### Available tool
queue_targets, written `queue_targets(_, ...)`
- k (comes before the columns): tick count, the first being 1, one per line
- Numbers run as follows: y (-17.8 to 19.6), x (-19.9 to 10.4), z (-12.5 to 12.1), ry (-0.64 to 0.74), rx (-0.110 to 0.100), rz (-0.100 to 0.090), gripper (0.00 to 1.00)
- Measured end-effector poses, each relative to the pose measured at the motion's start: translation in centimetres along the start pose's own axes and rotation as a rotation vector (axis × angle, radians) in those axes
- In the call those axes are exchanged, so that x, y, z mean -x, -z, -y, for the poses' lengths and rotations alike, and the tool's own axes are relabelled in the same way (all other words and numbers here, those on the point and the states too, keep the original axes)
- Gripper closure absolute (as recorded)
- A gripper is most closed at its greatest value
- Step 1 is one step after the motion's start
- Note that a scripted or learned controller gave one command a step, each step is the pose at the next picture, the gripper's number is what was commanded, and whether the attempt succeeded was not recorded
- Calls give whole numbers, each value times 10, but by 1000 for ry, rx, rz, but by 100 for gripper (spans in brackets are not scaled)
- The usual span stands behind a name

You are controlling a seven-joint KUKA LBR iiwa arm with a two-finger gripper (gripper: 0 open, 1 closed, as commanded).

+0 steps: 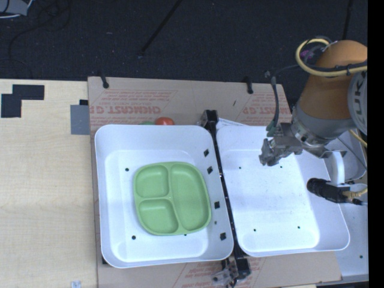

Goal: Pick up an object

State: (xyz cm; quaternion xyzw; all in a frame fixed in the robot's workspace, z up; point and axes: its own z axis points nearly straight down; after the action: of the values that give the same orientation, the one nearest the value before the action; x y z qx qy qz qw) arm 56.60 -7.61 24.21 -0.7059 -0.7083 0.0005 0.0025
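Gripper (271, 156) hangs over the right bin's (336, 239) far edge; its state I cannot tell. Green divided plate (171, 198) lies mid left bin (114, 155), probably light, stiff, slick; pinch its raised rim.

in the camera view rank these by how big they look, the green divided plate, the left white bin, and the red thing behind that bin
1. left white bin
2. green divided plate
3. red thing, partly hidden behind the bin's rim, so its full size is unclear
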Motion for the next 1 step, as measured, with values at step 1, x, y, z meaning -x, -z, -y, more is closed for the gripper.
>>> queue_targets(1, -7, -55, 16, 1, -1, 0, 100)
